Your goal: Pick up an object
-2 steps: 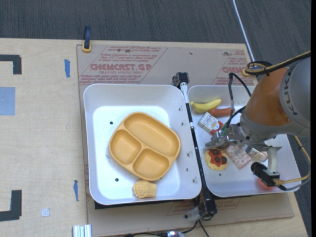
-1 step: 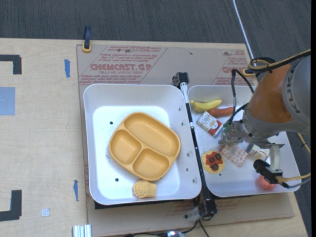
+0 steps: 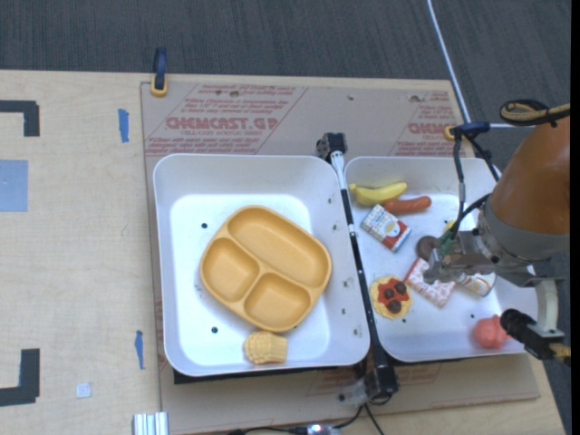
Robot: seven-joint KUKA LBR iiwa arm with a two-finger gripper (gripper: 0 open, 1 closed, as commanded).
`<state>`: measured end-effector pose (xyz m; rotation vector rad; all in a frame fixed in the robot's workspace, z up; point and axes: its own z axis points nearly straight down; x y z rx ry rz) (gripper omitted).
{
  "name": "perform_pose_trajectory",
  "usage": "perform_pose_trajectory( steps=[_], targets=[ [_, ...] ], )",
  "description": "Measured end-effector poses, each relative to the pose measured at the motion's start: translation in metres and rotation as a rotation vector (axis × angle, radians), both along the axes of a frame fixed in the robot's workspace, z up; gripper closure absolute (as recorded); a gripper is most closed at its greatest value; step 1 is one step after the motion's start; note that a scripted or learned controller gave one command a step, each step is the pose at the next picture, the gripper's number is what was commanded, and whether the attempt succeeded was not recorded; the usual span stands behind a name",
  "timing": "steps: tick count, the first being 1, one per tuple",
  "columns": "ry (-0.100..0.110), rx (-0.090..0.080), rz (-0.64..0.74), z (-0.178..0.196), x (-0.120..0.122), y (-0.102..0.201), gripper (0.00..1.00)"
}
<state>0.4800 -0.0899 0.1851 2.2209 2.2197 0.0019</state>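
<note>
Arm (image 3: 535, 198) comes in from the right, grey w/ its orange band bulking over the right bin (image 3: 426, 347); wrist bends down so the gripper (image 3: 441, 263) sits low over the bin's middle, approx. above a flat red-and-white packet (image 3: 431, 290). We can't tell how wide the jaws stand or whether anything sits between them; the metal head hides that.

We count 2 shallow white bins w/ smooth glossy walls, side by side on a brown printed board (image 3: 236, 120). The left bin (image 3: 172, 243) holds a yellow-orange plastic tray (image 3: 265, 267) w/ 3 rounded compartments, and a bumpy pale-yellow corn piece (image 3: 265, 347) just below it.

In the right bin we see, near the far wall, a curved yellow banana (image 3: 379, 191) and a red-orange sausage (image 3: 407, 206) beside it. A small red-and-white carton (image 3: 384, 227) lies just below those. A round yellow pizza slice w/ dark red toppings (image 3: 392, 297) lies left of the packet. A smooth pinkish-red ball-like fruit (image 3: 490, 333) sits near the front right corner, well apart from the gripper.
</note>
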Motion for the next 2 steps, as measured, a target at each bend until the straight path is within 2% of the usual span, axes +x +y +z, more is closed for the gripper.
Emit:
perform_pose_trajectory(
  steps=[1,2],
  targets=[
    [0.001,0.0,0.0,0.0,0.0,0.0,0.0],
    [-0.012,-0.004,-0.002,-0.09,0.02,-0.007,0.0]
  ],
)
